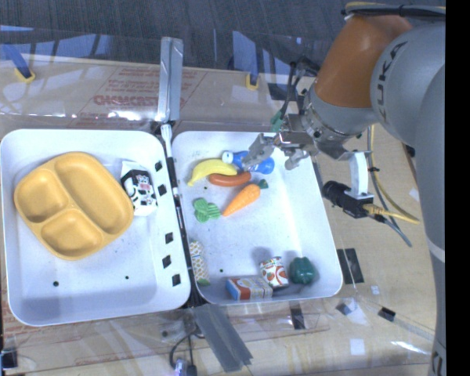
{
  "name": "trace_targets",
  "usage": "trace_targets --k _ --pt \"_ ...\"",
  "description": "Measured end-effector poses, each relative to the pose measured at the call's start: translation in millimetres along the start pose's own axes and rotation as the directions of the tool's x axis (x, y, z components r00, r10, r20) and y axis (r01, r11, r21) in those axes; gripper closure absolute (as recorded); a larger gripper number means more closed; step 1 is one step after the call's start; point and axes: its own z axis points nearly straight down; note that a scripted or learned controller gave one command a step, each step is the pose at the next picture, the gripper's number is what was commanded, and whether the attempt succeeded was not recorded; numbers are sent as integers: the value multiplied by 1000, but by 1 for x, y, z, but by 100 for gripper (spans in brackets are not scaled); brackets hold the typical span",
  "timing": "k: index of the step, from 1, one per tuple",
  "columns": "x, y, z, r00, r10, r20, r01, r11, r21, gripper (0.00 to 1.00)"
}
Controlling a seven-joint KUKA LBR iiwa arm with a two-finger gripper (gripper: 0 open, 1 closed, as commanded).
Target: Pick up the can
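The can (272, 272) is small, white with red markings, and lies near the front of the right bin (317, 218), between a green pepper (302, 270) and an orange-and-blue box (246, 289). My gripper (277, 153) hangs over the back of that bin, far from the can. It is open, and nothing sits between its fingers. Its left finger (260, 147) is just above a blue toy (255, 164).
A banana (206, 169), a red sausage (229, 180), a carrot (242, 199) and a small green piece (205, 209) lie at the back of the right bin. The left bin (86, 288) holds a yellow divided plate (72, 204) and a black-and-white carton (140, 188).
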Motion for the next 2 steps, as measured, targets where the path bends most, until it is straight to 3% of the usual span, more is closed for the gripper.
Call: trace_targets --k 1,2 --pt "-54 -43 112 886 -464 1 464 886 -2 0" --pt "-64 -111 164 825 -564 1 564 825 -3 0"
